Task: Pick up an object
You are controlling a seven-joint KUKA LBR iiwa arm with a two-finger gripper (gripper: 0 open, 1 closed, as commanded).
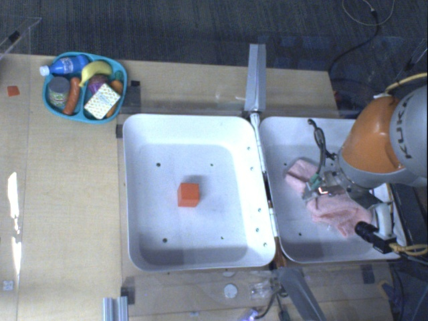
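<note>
The gripper (pixel 319 187) sits low in the right bin (pixel 287 239), right over the pink cloth pieces (pixel 334 212); whether its fingers are wide or closed I cannot tell. To grasp well, it should descend squarely onto a cloth fold before closing. Left of the gripper, the orange cube (pixel 189 194) lies in the left bin (pixel 144 246).

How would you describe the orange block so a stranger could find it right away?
Look at the left white bin of the two on the bench. Near its middle sits a small orange block, alone on the floor. The pink cloth lies in the other bin.
</note>
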